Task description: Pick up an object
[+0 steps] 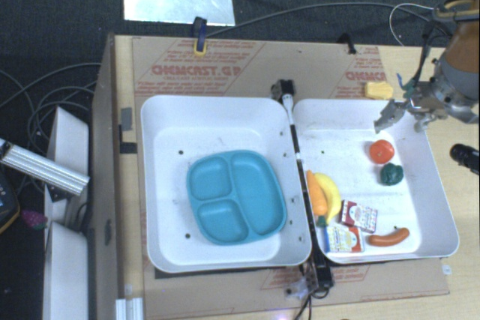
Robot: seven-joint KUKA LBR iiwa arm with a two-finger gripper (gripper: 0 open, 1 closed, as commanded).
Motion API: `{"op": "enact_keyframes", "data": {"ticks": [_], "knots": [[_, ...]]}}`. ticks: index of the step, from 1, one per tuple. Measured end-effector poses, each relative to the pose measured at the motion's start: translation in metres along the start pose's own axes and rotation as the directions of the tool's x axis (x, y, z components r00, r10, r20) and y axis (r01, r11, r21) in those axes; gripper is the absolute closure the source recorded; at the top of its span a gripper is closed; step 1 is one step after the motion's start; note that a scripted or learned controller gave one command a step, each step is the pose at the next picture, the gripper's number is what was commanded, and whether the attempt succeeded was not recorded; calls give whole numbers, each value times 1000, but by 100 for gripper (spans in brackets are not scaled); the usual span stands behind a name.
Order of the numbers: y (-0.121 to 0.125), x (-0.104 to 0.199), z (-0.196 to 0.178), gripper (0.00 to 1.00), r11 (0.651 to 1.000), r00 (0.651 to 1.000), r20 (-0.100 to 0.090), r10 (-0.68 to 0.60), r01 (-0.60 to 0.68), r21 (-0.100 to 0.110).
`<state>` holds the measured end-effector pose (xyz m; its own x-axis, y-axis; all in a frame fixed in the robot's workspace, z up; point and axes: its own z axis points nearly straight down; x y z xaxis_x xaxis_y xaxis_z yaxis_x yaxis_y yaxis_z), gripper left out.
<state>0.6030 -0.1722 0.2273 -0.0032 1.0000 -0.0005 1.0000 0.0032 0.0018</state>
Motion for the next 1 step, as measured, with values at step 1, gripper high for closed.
{"op": "enact_keyframes", "data": {"ticks": [1], "knots": [[31,-28,100,0,1000,1000,-1,2,-2,3]]}}
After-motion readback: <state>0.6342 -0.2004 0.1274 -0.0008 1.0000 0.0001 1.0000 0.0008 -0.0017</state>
